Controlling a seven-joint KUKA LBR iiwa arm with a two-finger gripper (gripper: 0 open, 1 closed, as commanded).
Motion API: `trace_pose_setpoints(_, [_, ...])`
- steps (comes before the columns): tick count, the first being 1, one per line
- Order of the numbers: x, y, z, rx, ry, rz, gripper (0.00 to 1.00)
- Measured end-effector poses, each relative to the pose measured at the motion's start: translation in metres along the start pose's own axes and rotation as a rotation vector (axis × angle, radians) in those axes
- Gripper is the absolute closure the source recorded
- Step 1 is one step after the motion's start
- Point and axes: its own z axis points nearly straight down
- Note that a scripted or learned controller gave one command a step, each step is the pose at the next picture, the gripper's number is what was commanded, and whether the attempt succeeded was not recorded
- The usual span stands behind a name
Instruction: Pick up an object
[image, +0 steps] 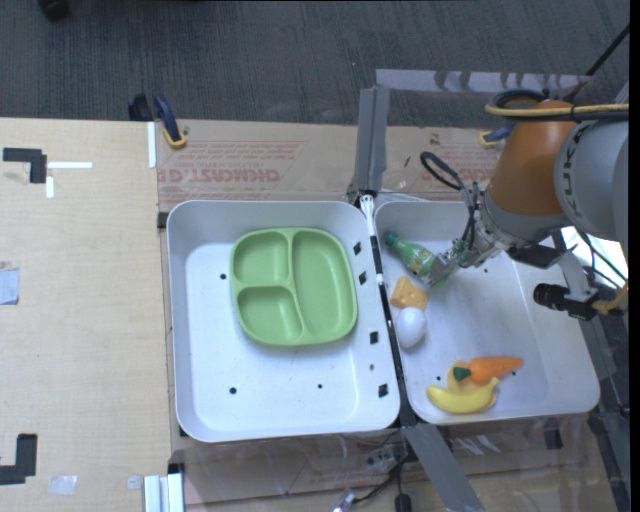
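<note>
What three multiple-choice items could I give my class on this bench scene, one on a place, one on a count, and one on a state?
1. Where does the green plate lie?
A. In the left bin
B. In the right bin
C. On the wooden bench

2. How many compartments does the plate have?
A. Two
B. Three
C. Four

3. How does the green bottle rest?
A. Upright
B. On its side
C. On the plate

Answers:
1. A, it sits in the bin away from the arm.
2. B, one long section and two smaller ones.
3. B, it lies flat near the end effector, above the egg.
</note>
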Motion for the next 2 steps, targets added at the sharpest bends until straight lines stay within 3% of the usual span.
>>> trace_pose_setpoints(1, [0.017, 0.025, -0.09, 0.004, 0.003, 0.122, 1.0])
trace_pose_setpoints(2, [-0.014, 0.037, 0.012, 0.012, 0.006, 0.303, 1.0])
